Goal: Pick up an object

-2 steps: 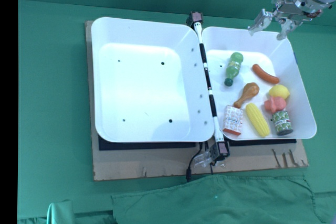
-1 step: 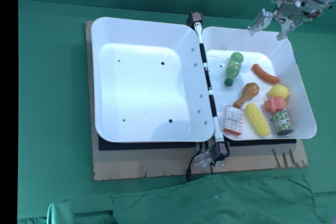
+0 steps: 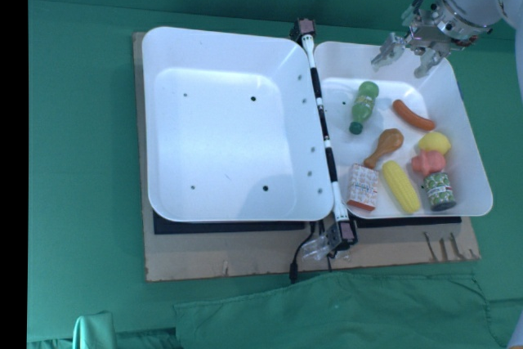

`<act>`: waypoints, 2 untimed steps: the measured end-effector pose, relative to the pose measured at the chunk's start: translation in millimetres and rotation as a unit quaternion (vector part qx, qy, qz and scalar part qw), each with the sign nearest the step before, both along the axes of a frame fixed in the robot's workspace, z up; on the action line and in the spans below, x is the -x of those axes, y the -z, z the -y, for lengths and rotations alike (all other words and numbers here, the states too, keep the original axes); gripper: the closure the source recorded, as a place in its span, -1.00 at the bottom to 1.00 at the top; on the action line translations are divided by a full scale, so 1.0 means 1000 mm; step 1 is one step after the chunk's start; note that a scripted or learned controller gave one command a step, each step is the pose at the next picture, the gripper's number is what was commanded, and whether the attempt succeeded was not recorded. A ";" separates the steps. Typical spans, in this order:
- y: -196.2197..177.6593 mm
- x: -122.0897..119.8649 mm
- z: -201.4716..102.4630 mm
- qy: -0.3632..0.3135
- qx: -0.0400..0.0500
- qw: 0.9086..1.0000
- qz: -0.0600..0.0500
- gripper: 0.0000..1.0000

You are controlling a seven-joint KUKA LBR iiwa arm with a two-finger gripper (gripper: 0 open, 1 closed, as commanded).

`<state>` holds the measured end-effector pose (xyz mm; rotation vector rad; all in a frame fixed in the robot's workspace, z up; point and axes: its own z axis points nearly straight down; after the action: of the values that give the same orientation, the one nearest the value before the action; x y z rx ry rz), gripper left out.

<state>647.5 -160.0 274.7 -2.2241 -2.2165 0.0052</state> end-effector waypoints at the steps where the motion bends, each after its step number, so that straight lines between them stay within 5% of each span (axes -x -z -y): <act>1: 0.047 0.010 0.002 0.000 0.001 1.000 0.001 -1.00; 2: 0.092 0.007 0.003 0.000 0.001 1.000 0.005 -1.00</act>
<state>640.1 -163.5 183.1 -2.2304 -2.2231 -0.0042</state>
